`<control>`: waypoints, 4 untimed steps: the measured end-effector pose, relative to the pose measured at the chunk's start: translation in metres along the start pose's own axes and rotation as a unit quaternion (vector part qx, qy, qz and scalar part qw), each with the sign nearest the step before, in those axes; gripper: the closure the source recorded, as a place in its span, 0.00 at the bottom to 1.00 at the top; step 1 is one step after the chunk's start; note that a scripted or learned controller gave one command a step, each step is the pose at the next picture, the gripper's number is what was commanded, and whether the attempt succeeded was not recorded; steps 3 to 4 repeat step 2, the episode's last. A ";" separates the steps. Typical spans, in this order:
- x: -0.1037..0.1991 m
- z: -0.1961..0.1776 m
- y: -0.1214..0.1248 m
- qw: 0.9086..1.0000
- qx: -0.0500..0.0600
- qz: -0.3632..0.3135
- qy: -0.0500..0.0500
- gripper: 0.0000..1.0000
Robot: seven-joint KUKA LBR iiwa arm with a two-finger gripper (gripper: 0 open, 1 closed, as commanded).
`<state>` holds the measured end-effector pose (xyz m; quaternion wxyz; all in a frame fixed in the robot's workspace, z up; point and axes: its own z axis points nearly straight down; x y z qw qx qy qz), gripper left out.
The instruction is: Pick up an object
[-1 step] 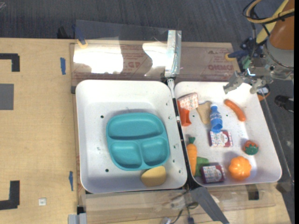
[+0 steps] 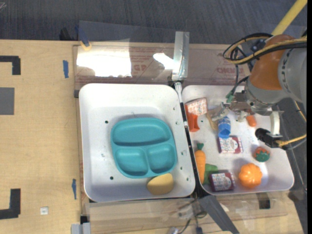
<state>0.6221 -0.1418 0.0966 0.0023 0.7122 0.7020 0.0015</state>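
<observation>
Right bin [image 2: 285, 182]: blue bottle [image 2: 224, 127] just beside gripper [image 2: 233, 107].

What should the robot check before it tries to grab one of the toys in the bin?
1. Toys to pick in the right bin: ok; carrot, orange pumpkin and blue bottle lie there.
2. Gripper over that bin: ok, above its upper part.
3. Jaws open: cannot tell.
4. Already holding something: cannot tell.
5. One toy alone to aim at: ok, the pumpkin has space around it.
6. Left bin free for dropping: not ok; teal divided plate and yellow piece sit there.
</observation>
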 end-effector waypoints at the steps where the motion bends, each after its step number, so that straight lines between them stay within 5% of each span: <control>1: 0.000 -0.012 0.002 1.000 -0.003 0.000 0.000 1.00; 2: 0.080 -0.098 0.018 0.996 -0.002 0.091 0.002 1.00; 4: 0.080 -0.098 0.018 0.996 -0.002 0.091 0.002 1.00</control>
